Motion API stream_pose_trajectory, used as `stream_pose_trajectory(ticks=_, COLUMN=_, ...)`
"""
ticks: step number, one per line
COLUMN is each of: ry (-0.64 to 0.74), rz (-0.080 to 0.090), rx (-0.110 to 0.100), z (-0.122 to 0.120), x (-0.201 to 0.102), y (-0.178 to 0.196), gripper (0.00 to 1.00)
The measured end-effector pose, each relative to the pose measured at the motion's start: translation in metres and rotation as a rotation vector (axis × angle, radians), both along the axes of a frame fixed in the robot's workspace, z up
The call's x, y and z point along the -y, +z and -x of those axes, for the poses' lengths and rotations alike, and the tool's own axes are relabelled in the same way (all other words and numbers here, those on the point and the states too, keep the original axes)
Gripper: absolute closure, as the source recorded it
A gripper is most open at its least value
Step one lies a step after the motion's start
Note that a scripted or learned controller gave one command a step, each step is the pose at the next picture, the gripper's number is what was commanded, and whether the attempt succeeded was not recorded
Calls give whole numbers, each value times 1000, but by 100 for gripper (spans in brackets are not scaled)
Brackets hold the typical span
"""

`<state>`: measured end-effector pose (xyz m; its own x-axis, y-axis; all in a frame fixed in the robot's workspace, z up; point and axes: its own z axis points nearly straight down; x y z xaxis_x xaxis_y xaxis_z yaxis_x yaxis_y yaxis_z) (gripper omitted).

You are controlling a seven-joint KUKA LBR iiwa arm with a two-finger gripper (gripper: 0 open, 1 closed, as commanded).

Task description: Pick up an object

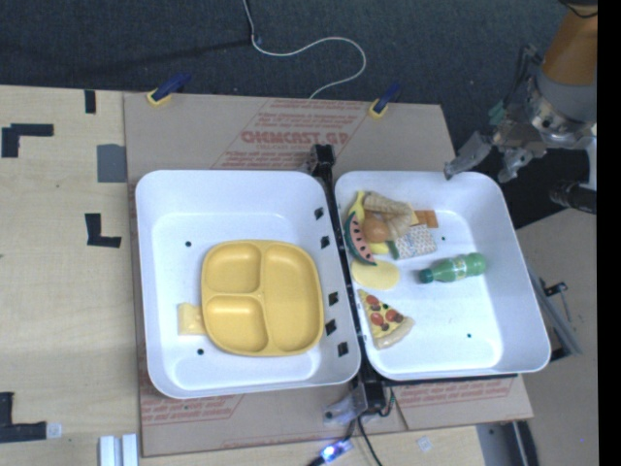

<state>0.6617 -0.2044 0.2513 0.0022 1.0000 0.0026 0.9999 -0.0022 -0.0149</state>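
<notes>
The green bottle (452, 269) lies on its side in the right bin (514, 260), its white cap end toward the pile of toy food at the bin's left wall. That pile holds a watermelon slice (356, 238), a banana (357, 205), what looks like bread or a pastry (385, 206), and a speckled grey piece (419, 242). A pale yellow disc (376, 275) sits just below, and a pizza slice (384, 319) lies nearer the front.

The gripper (479, 163) hangs above the right bin's far right corner, its two fingers spread apart and holding nothing.

In the left bin (160, 260) rests a yellow divided plate (262, 295), overlapping a small yellow block (188, 317). The cardboard (281, 134) beneath bears red printing, too blurred to read with confidence.
</notes>
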Motion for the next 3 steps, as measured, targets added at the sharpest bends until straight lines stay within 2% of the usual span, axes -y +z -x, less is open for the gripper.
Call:
stream_pose_trajectory(ticks=1, ry=4, rz=3, rx=14, z=-2, x=-1, y=10, gripper=0)
stream_pose_trajectory(ticks=3, ry=5, rz=2, rx=8, z=7, x=-6, y=-118, gripper=0)
